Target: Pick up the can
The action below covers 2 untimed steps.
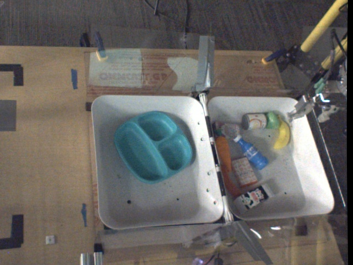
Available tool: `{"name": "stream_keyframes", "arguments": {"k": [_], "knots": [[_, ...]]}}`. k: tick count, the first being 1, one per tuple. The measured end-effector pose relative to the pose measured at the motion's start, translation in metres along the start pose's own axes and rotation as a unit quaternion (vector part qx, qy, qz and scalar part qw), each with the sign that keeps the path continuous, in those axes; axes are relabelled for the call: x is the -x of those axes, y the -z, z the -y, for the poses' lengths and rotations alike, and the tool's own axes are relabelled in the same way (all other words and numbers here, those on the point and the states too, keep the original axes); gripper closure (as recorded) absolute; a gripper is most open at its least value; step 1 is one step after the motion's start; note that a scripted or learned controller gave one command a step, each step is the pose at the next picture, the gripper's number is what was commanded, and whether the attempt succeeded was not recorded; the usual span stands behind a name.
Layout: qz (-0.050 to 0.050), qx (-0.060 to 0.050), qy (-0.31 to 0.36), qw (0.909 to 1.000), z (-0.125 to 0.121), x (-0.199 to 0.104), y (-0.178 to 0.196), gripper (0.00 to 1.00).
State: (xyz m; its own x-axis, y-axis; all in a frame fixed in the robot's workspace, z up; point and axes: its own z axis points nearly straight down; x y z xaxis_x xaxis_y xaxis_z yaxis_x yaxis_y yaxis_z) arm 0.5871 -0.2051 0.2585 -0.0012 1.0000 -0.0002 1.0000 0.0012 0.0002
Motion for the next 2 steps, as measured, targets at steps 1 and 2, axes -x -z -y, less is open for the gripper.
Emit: {"name": "stream_keyframes", "arguments": {"k": [1,2], "knots": [[0.001,0.001,-0.029,0.9996,-0.059,-0.022,-0.080,0.00],[0.001,0.002,-0.042,0.9991,-0.075,-0.042,-0.155,0.00]]}}
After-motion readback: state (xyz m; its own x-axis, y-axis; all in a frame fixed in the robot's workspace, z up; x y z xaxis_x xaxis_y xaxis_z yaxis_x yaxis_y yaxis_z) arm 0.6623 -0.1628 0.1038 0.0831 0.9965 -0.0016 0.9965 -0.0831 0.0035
